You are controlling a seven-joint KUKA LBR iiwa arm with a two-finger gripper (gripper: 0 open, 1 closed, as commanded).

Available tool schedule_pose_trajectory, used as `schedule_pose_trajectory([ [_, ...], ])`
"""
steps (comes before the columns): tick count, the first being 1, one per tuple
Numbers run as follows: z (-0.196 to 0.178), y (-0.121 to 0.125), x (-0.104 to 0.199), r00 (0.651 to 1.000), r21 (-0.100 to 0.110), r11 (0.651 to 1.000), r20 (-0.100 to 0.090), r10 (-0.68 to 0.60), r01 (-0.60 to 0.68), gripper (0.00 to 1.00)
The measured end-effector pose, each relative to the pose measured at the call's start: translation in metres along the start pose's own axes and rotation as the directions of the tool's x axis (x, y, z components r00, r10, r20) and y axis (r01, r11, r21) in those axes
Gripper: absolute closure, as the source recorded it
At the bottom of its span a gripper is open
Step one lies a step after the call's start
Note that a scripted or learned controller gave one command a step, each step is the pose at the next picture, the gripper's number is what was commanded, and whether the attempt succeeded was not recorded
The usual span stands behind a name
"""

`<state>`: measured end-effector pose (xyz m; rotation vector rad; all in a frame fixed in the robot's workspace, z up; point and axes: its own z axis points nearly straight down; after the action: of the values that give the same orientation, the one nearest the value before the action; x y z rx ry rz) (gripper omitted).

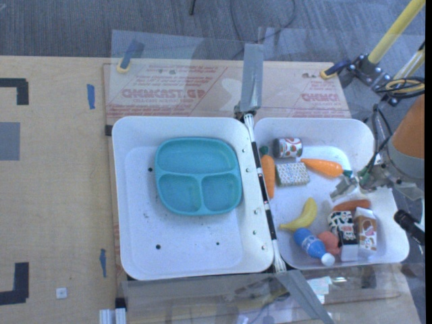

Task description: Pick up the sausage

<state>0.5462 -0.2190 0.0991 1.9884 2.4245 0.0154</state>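
**Gripper low over the sausage, grasp not confirmed**

Step in hand: the approach. Gripper (349, 183) sits low in the right bin (317, 127), just above a reddish sausage (352, 206) lying near the bin's right side. Whether it is released or clenched I cannot tell; nothing shows as held. Next move likely calls for settling straight over the sausage without snagging the cartons (354, 229) touching it.

Right bin also holds a carrot (322, 167), banana (304, 216), can (289, 148), and blue bottle (310, 244). Left bin (135, 241) holds a teal divided plate (198, 175).
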Motion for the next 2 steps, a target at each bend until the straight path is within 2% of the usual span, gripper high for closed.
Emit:
schedule_pose_trajectory([
  [1,0.0101,0.0052,-0.0003,1.0,0.002,1.0,-0.004,-0.019,0.019,0.0],
  [2,0.0107,0.0029,0.0013,0.996,0.004,0.996,0.002,-0.086,0.086,0.0],
])
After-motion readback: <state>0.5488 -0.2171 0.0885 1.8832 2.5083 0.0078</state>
